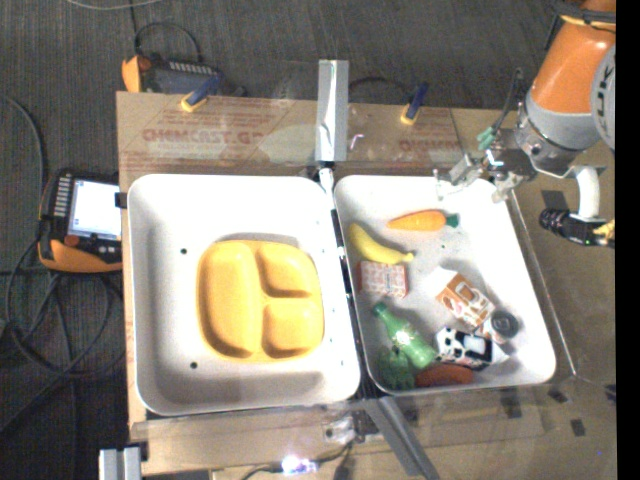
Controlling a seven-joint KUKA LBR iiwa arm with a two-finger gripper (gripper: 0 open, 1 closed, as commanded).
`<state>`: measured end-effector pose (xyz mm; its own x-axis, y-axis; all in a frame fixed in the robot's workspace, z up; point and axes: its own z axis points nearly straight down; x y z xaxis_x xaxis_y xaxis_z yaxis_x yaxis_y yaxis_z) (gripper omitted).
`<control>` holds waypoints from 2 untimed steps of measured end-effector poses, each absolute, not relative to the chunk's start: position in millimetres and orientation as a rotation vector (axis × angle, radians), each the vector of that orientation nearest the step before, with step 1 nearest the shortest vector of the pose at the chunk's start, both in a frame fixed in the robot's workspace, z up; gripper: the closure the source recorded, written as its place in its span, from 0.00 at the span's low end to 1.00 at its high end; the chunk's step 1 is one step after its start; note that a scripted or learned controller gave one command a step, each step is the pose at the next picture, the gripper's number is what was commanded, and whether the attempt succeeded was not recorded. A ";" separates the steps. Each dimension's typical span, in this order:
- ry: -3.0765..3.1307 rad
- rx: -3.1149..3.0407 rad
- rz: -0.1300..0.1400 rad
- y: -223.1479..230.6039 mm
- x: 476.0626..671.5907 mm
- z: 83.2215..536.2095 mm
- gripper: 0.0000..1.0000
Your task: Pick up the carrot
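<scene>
Past the green bottle [403,340], the light, stiff carrot [417,221] is best pinched mid-body; the gripper [478,168] state cannot be told.

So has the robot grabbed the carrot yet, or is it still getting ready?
Not yet. The carrot lies flat in the right bin, near its far edge, just above the banana, with nothing touching it. The gripper hangs over the bin's far right corner, up and to the right of the carrot. Left to do: move over the carrot, come down, close on it and lift.
</scene>
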<state>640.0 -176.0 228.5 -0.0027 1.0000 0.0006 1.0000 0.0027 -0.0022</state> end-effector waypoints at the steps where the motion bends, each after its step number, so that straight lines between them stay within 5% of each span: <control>1: -2.275 -2.172 0.005 -168.9 666.8 95.2 0.00; 2: -2.201 -2.249 -0.003 -162.8 670.0 88.6 0.00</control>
